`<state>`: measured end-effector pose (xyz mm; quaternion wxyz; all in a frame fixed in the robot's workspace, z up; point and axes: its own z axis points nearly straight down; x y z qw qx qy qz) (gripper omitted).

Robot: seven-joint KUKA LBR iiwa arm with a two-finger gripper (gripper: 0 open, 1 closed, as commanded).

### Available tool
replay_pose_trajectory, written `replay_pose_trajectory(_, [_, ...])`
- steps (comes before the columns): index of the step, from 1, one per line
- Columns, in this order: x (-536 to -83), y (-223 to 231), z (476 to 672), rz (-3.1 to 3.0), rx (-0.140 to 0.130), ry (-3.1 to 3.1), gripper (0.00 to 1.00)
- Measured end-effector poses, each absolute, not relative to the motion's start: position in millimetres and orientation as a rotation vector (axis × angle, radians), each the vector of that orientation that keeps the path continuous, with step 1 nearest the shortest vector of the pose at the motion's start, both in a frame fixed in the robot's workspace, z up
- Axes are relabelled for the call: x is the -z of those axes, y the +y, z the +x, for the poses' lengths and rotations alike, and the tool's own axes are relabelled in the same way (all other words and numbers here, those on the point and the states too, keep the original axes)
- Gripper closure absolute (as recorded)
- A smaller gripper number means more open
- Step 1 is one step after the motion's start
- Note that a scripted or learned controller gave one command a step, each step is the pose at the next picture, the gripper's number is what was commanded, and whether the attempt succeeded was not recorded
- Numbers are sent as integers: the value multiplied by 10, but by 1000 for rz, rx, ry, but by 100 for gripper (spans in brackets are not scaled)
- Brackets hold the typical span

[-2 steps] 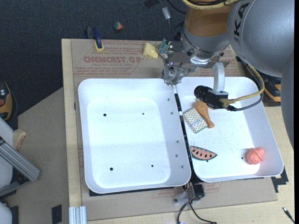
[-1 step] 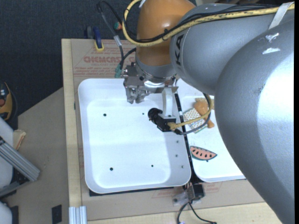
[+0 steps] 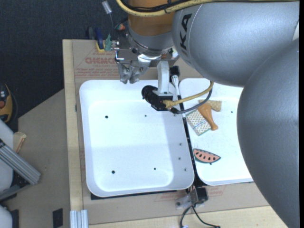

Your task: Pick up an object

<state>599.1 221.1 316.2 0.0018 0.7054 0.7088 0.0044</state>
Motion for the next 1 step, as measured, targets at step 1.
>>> replay_pose_trajectory(1, [-3917,1235,5934,2226,-10,2206,100])
